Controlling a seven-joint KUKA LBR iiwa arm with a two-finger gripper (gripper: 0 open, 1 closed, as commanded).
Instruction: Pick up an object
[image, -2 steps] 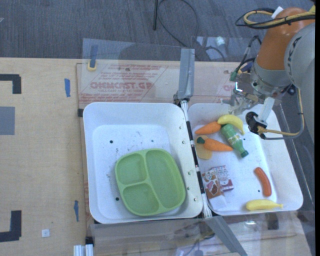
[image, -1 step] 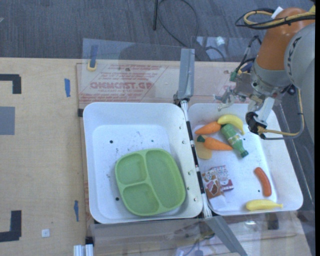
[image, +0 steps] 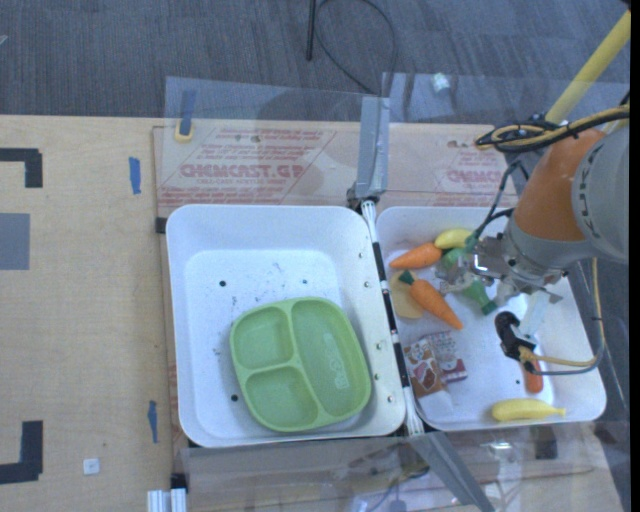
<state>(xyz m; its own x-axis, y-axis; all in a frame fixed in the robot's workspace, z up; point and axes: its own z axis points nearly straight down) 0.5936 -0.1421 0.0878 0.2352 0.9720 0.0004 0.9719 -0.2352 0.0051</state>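
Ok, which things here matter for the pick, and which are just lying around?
For the pick: gripper, two carrots, yellow fruit, banana, snack packet, right bin.
Lying about: green divided plate, left bin.

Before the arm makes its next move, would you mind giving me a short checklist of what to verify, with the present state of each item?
1. Gripper over the right bin: ok, low among the toys at the far end.
2. Object between the fingers: cannot tell, wrist hides them.
3. Pickable targets nearby: ok, two carrots, a green piece.
4. Crowding: not ok, those toys lie close together.
5. Easier targets: ok, banana and packet lie apart near the front.
6. Left bin: ok, green tray lies flat.
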